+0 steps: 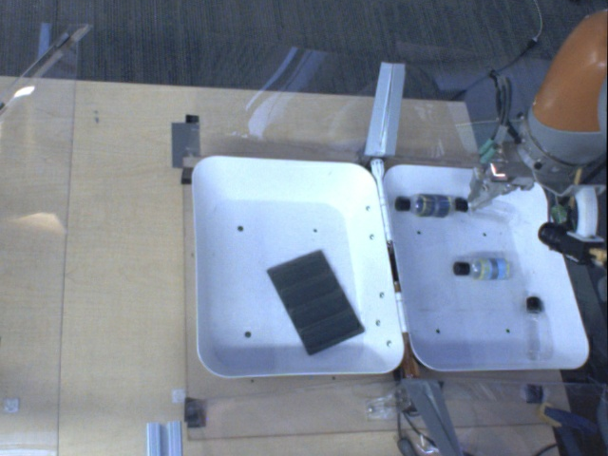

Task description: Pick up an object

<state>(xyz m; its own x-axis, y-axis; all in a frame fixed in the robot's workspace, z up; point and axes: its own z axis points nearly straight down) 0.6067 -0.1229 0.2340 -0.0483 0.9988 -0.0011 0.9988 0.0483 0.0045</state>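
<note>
— Wooden bench, two white bins; where's the arm point(570, 93)?
— Reaching from the right, gripper point(482, 190) low in the right bin point(570, 345), beside a small bottle point(434, 205); its grasp state is unclear.

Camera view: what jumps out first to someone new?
The dark ribbed pad lying slanted in the left bin. Then the arm with its orange band at the right edge, its pincer low over the right bin beside a small bottle; a second bottle lies nearer the middle.
</note>
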